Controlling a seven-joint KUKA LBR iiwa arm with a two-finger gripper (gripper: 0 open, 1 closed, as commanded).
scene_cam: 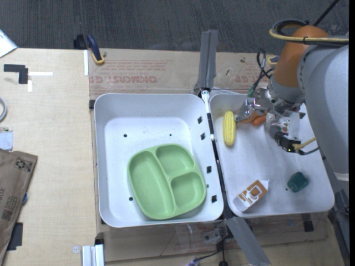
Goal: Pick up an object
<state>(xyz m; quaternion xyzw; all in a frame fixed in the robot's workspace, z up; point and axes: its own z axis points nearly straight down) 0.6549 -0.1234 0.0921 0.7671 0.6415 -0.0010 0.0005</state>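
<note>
We're low over the right bin at about twelve o'clock, gripper beside something orange; whether it's open or clamped, we cannot tell. The corn lies at ten o'clock, near the left wall. It looks light, stiff and bumpy, so we'd pinch it across its middle.

Right bin holds the loose pieces; yellow corn cob lies lengthwise near the left wall, upper part of the bin; small orange piece, partly hidden, just right of the cob's top end; white-and-orange carton lies flat and tilted at the lower left corner; dark green block sits near the lower right; left bin holds a pale green three-compartment plate, lying flat.
</note>
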